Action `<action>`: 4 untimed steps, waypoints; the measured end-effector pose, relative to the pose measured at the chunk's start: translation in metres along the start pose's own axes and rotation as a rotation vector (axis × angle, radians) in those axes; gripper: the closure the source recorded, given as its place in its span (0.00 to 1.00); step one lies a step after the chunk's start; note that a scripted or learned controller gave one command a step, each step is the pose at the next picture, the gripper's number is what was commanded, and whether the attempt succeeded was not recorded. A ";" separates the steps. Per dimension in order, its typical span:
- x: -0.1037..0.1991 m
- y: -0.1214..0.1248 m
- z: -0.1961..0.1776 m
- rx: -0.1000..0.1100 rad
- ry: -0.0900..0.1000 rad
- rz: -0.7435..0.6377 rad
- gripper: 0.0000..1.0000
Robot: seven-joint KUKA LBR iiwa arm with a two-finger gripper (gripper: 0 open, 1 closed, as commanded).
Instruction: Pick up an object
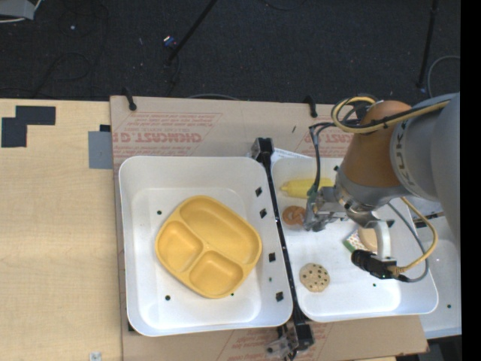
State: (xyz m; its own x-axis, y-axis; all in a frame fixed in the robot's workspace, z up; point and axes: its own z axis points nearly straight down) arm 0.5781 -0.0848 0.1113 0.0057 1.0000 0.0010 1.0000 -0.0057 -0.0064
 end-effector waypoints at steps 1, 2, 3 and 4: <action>-0.004 -0.010 -0.050 -0.006 -0.001 -0.001 1.00; -0.005 -0.009 -0.099 -0.009 -0.001 -0.006 1.00; 0.052 -0.011 -0.092 -0.003 0.002 -0.011 1.00; 0.104 -0.003 -0.090 -0.003 0.001 -0.010 1.00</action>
